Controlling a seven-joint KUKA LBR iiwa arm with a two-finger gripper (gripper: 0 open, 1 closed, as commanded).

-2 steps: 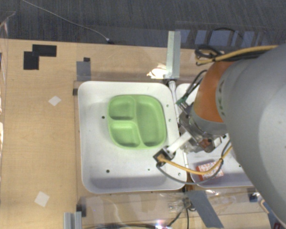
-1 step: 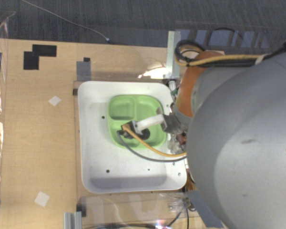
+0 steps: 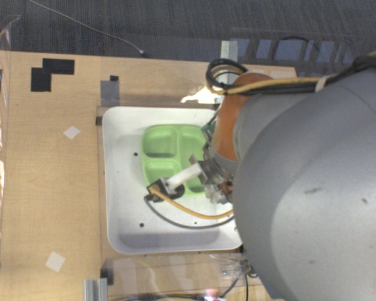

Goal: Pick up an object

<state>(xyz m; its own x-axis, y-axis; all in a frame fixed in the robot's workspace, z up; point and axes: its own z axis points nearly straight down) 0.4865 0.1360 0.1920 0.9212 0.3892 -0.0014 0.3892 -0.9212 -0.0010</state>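
Note:
A light green divided tray [image 3: 168, 148] with several compartments lies in the middle of the left white bin [image 3: 122, 168]. My arm reaches in from the right and covers the tray's right side. The gripper [image 3: 214, 182] hangs low over the tray's right part, close beneath the orange wrist band. The wrist and arm block the view of what lies under it.
The big grey arm body hides the right bin and the bench's right half. The left bin's left strip and front floor are bare white. Black tape marks [image 3: 51, 73] sit on the wooden bench at upper left.

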